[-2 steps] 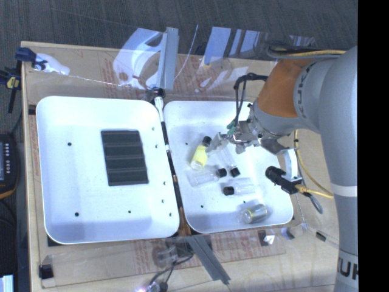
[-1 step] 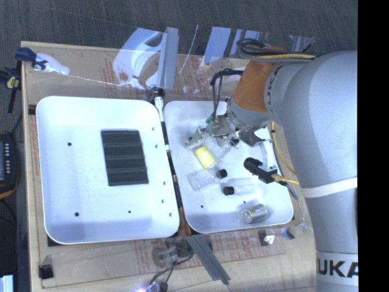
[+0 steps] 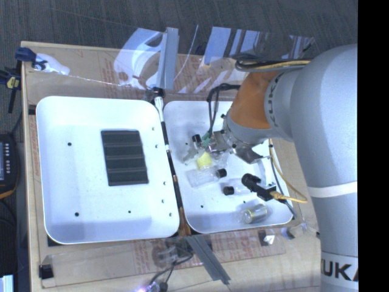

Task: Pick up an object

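**Q:** Fig. layout, large to small?
**A:** Desk [image 3: 91,62] w/ two white bins. Grey arm [image 3: 316,114] reaches over right bin [image 3: 182,117]. Left bin [image 3: 61,181] holds black ribbed slab [image 3: 124,157], flat, approx. central.
**Q:** Claw?
**A:** Claw [image 3: 213,145] is low in right bin, just beside yellow piece [image 3: 204,160]; apart or together: can't tell. Silver cylinder [image 3: 254,213] near front rim; small black piece [image 3: 228,190] btwn. them.
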`<state>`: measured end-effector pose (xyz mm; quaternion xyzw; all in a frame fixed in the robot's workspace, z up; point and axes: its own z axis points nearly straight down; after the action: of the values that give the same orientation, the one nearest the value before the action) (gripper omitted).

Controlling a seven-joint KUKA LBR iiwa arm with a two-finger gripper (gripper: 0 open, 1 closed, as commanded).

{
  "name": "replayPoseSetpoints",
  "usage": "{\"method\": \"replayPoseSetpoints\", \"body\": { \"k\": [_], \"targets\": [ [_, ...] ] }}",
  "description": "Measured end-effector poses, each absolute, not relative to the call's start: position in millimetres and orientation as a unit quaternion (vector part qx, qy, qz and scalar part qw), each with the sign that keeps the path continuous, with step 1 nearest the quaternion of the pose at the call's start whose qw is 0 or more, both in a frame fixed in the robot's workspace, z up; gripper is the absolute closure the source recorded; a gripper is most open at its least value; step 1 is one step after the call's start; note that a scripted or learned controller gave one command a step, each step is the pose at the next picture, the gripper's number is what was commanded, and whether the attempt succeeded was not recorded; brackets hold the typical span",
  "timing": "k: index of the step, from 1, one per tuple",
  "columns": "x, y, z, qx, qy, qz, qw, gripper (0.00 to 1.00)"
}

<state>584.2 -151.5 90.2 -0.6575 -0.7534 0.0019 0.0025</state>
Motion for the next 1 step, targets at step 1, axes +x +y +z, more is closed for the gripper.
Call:
{"method": "replayPoseSetpoints", "body": {
  "k": [1],
  "targets": [
    [584.0,-151.3,99.0,-0.656,-0.755,0.0032,0.004,1.0]
  ]
}}
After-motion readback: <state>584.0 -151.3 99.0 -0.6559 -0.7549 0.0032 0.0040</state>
